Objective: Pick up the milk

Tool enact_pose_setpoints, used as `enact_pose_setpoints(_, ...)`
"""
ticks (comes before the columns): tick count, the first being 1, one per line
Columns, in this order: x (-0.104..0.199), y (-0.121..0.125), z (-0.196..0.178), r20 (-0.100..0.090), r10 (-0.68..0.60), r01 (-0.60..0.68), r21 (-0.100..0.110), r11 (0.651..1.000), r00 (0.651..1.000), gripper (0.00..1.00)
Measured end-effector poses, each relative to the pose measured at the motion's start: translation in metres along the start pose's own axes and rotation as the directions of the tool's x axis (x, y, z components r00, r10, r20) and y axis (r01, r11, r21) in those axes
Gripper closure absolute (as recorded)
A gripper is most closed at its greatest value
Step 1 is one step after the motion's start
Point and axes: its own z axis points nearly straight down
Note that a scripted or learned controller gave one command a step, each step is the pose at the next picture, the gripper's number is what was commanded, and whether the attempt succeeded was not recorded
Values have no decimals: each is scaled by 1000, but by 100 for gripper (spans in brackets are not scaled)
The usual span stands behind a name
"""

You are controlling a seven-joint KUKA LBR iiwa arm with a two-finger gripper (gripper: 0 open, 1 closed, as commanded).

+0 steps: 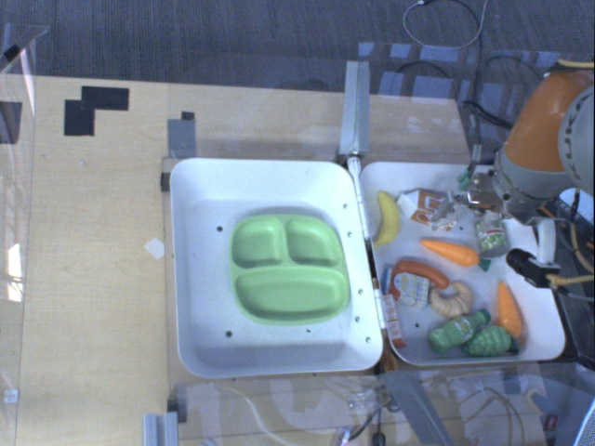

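Observation:
The milk [424,206], a small white carton with orange-brown print, lies on its side near the back of the right bin [554,340]. My gripper [468,196] hangs over the back of that bin, just right of the carton and close to its right end. The grey wrist and orange band rise behind it at the right. I cannot tell whether the gripper touches the carton.
Also in the right bin are a banana [387,217], two carrots [450,251], a sausage [420,270], a white and red packet [412,292], a pretzel [453,299], green items [469,334] and a small green-labelled pack [491,239]. A green divided plate [289,269] lies in the left bin [200,212].

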Motion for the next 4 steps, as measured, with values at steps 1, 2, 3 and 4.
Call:
enact_pose_setpoints(1,33,39,35,5,113,-113,50,992,994,0)
enact_pose_setpoints(2,34,39,23,5,105,-105,54,993,994,100)
enact_pose_setpoints(3,99,4,-75,-2,87,-87,0,996,996,100)
enact_pose_setpoints(4,160,-20,-69,-2,-76,76,3,997,997,100)
